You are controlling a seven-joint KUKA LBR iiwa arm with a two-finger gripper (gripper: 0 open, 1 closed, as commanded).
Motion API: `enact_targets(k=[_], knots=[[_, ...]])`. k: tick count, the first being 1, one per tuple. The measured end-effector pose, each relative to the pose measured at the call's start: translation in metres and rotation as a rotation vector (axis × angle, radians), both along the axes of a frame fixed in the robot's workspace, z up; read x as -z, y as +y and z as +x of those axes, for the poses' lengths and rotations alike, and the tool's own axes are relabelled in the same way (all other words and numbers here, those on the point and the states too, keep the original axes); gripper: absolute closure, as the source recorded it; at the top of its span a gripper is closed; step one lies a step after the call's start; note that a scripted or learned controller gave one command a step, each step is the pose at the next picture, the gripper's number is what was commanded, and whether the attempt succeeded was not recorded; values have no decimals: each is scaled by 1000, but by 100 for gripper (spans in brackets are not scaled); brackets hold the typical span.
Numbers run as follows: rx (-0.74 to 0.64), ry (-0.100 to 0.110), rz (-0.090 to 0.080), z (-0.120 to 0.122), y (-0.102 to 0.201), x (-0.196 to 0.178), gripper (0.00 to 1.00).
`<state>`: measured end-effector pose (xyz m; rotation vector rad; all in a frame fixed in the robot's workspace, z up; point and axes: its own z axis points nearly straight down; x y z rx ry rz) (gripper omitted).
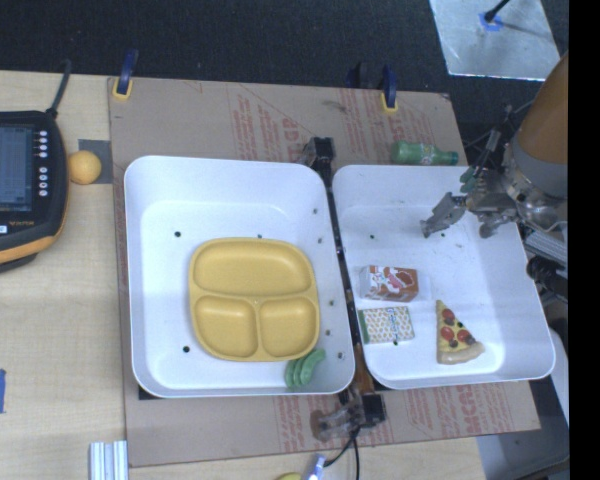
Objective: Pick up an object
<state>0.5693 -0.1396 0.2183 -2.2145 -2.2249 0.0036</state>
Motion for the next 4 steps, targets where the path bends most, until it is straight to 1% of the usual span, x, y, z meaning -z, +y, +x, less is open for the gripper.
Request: enact_targets(k=[1,2,3,4], knots=[[-1,1,-1,-20,17,9,0],[1,2,-1,-8,-51,90,0],[0,1,0,-68,-73,127,0],[1,-6,-1,88,-72,21,0]])
